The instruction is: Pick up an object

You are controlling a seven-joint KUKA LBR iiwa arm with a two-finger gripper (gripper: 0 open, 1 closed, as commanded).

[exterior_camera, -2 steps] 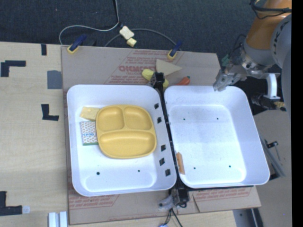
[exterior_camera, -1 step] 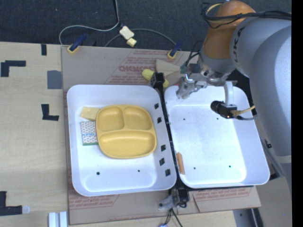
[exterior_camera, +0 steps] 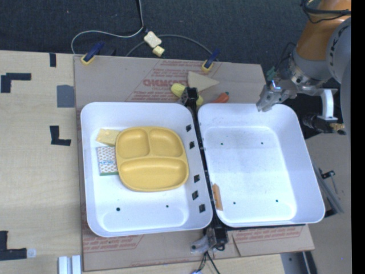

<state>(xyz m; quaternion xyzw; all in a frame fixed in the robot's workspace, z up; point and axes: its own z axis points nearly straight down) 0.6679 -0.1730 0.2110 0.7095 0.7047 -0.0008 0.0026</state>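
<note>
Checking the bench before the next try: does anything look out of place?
Yes. A yellow item, a tan wedge and an orange piece lie on the cardboard behind the bins. An orange stick rests against the right bin's left wall.

One fixed camera looks down at a slant from above the bench, taking in both white bins (exterior_camera: 251, 116) mid-frame; the arm (exterior_camera: 319, 39) enters upper right.

Dark carpet floor (exterior_camera: 228, 16) at top w/ white cable (exterior_camera: 138, 10); pale wood surface (exterior_camera: 34, 164) on left, cardboard sheet (exterior_camera: 154, 76) over it, black tape marks (exterior_camera: 14, 81).
</note>
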